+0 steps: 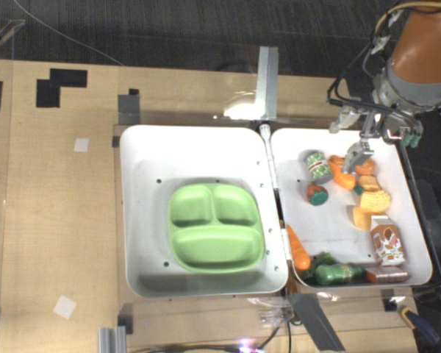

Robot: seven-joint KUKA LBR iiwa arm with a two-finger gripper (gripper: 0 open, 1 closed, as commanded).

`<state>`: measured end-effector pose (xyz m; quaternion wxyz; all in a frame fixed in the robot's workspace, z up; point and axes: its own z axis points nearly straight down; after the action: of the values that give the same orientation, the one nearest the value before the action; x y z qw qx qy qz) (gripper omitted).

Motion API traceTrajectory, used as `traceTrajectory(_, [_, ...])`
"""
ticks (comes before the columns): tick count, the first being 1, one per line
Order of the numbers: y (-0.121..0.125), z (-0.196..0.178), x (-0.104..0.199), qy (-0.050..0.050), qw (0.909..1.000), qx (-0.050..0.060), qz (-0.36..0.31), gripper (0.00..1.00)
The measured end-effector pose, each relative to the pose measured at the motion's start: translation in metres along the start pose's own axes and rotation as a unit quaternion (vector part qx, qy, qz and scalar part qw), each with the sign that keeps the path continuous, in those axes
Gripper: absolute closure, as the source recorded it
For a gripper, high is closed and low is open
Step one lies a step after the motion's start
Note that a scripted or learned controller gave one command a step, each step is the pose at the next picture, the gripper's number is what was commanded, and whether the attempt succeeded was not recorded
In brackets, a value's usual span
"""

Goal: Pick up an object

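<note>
My gripper [359, 153] hangs low over the back of the right bin [419, 219], under the grey wrist and its orange band [422, 43]. Right below its tip lie an orange toy piece [343, 177] and a brown bread-like piece [367, 169]. A green-and-white can [317, 165] lies just to its left. Nearer the front are a red-and-green toy [317, 193], a yellow corn cob [374, 199], a cheese wedge [361, 217] and a red-labelled box [387, 243]. I see nothing lifted.
A carrot [299, 248] and a green bottle [338, 273] lie along the right bin's front left corner. The left bin [143, 197] holds a green divided plate [217, 226]. A metal post [267, 79] stands behind the wall between the bins.
</note>
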<state>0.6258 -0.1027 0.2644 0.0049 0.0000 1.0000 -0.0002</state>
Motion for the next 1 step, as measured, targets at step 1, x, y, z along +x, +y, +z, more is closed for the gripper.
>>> traceTrajectory(1, [-0.0171, 0.1594, -0.0317, 0.003, 0.9998, -0.001, -0.019, 0.00])
